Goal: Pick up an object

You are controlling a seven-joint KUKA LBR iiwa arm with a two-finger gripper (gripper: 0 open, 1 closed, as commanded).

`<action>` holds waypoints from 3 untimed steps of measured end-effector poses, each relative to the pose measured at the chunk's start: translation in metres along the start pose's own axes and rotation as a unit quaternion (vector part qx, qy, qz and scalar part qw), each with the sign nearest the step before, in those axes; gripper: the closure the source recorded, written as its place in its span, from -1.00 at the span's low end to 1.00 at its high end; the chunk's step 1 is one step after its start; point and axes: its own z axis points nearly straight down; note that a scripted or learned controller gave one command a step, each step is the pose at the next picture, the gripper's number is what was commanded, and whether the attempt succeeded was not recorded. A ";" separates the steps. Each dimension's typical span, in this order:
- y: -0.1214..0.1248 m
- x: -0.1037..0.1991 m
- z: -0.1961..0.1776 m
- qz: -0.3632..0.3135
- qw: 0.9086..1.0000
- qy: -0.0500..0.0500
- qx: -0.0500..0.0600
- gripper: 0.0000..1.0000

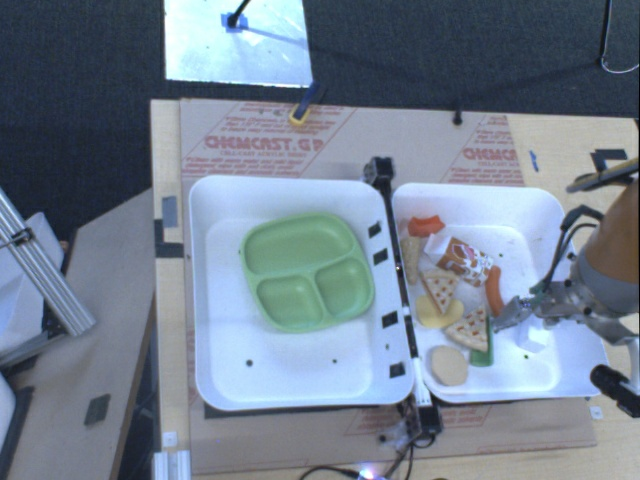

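A desk point(250, 133) covered with printed cardboard is being viewed from above, with two shallow white bins sitting side by side on it. The left bin point(215, 298), at the centre of the frame, is being occupied by a green divided plate point(307, 271) with three compartments. The right bin point(545, 368), at the right of the frame, is being filled with toy food: a red piece point(425, 225) at its upper left, a printed packet point(466, 261) just below that, an orange sausage point(494, 290), a waffle wedge point(438, 288), a yellow piece point(432, 313), a second waffle wedge point(470, 330) beside a green piece point(482, 356), and a pale round cookie point(449, 366) near the bottom wall. The arm point(610, 268) is being seen at the right edge, and the gripper point(522, 313) is hanging low inside the right bin, just right of the sausage and the second waffle wedge. How far the gripper is parted cannot be told, and nothing is being seen gripped in it.
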 end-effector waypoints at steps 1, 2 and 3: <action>0.005 -0.005 0.026 0.003 1.000 -0.006 -0.010 -1.00; 0.007 -0.009 0.016 0.003 1.000 -0.012 -0.016 1.00; 0.010 -0.008 -0.027 -0.001 1.000 -0.002 -0.004 1.00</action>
